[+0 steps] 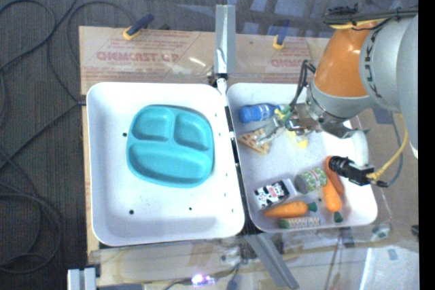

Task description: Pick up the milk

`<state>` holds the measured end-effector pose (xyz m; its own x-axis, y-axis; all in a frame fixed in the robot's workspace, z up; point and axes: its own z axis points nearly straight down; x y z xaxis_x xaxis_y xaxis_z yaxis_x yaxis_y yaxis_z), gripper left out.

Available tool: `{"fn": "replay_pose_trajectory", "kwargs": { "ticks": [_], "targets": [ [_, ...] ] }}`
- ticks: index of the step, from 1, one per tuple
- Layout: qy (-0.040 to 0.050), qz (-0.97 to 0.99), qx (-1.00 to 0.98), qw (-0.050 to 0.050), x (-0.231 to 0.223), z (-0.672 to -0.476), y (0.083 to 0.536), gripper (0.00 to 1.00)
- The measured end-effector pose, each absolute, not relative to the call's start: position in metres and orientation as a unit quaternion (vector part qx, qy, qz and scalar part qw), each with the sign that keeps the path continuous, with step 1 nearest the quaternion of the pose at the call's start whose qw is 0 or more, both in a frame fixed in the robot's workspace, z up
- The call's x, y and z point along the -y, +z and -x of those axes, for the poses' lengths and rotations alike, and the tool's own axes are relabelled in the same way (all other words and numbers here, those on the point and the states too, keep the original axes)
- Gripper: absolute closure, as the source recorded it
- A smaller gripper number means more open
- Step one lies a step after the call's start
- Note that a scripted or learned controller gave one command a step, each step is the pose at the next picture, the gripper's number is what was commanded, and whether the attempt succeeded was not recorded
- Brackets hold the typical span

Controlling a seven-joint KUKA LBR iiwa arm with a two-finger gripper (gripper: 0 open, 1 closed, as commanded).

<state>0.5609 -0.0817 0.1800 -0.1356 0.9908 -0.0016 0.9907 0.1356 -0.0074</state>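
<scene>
- The milk (272,193), a cow-patterned carton, lies lower centre in the right bin (370,214), beside a carrot (289,209).
- The gripper (289,120) hovers upper right, well apart; jaws' state unclear.
- Approach stage: next, travel down-frame to the carton.

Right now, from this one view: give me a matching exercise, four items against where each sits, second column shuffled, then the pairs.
Items:
1. milk carton
2. blue bottle
3. blue tray
4. green can

Places:
A. left bin, centre
B. right bin, far end, left of the gripper
C. right bin, near-left, just above a carrot
D. right bin, right of the milk carton

Pairs: 1-C, 2-B, 3-A, 4-D
</scene>
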Motion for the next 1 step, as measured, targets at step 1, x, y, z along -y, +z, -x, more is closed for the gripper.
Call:
{"fn": "replay_pose_trajectory", "kwargs": {
  "ticks": [1],
  "targets": [
    [0.0029,0.567,0.824,0.003,0.1273,-0.5497,0.1488,0.00]
  ]
}}
